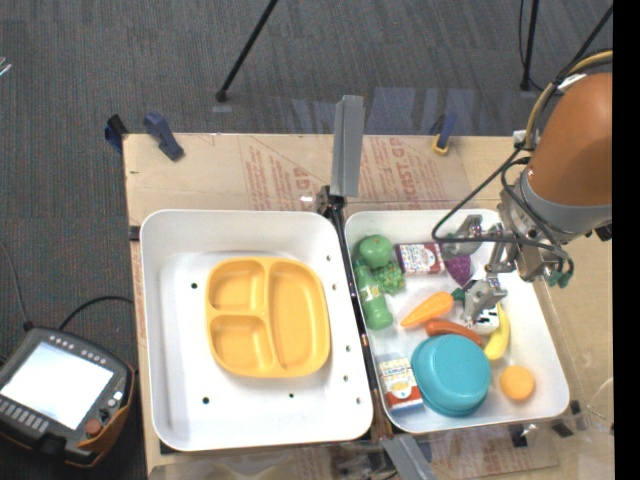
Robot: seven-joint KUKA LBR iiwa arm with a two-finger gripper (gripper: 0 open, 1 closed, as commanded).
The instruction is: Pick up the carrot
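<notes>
The carrot (427, 309) is orange with a green leafy end and lies at a slant in the middle of the right bin (553, 353). My gripper (484, 306) hangs over that bin just right of the carrot's leafy end, above a yellow banana (498, 338). There is a small gap between the gripper and the carrot, and nothing of the carrot lies under the gripper.
Around the carrot lie a green apple (376, 250), a green bottle (376, 303), a juice box (420, 258), purple grapes (458, 267), a teal bowl (452, 374), an orange (516, 382) and a small carton (400, 384). The left bin (170, 368) holds a yellow divided plate (268, 316).
</notes>
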